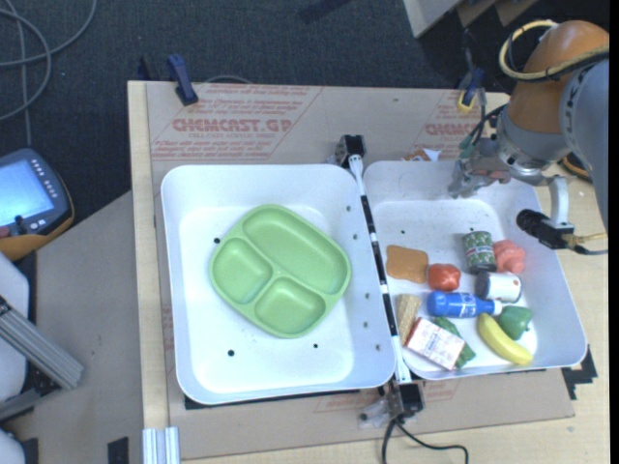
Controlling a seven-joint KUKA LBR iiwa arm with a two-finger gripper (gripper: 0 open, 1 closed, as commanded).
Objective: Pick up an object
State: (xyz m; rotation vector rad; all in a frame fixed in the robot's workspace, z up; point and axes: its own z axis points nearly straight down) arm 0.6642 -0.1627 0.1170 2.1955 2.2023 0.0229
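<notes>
The right bin (416, 206) holds a heap of toy food along its near half. An orange slab (407, 263) lies beside a red tomato (444, 276). Behind them stand a dark green can (478, 250) and a pink-red piece (509, 256). A blue bottle (462, 304) lies on its side below a small white bottle (501, 286). A banana (505, 340), a green pepper (516, 321), a cracker (407, 309) and a red-and-white box (434, 343) fill the front. My gripper (468, 176) hangs over the bin's far edge, apart from every object.
The left bin (193, 220) holds a green divided plate (280, 269). A black clamp (350, 148) sits where the two bins meet at the back. The grey and orange arm (551, 95) reaches in over the back right corner.
</notes>
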